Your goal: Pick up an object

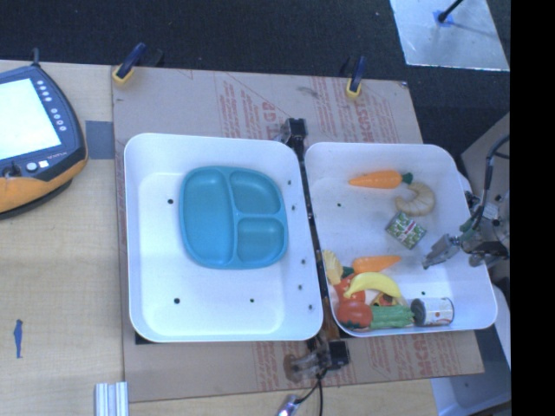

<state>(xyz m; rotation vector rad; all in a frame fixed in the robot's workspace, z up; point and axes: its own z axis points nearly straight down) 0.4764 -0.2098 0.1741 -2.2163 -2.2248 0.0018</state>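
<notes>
Small labelled can (433,311), writing illegible.

Right bin (323,199): open floor at centre and along the 9 o'clock wall. Obstacles: carrot (376,179) at 12 o'clock, shrimp (418,199) and green carton (405,230) at 2–3 o'clock, crowded toy food pile (369,297) and can (433,311) at 6 o'clock. Left bin (217,321): blue divided plate (232,217) occupies centre; the 6 o'clock strip is free.

One fixed camera — high above, slanting down on both bins (139,232).
</notes>
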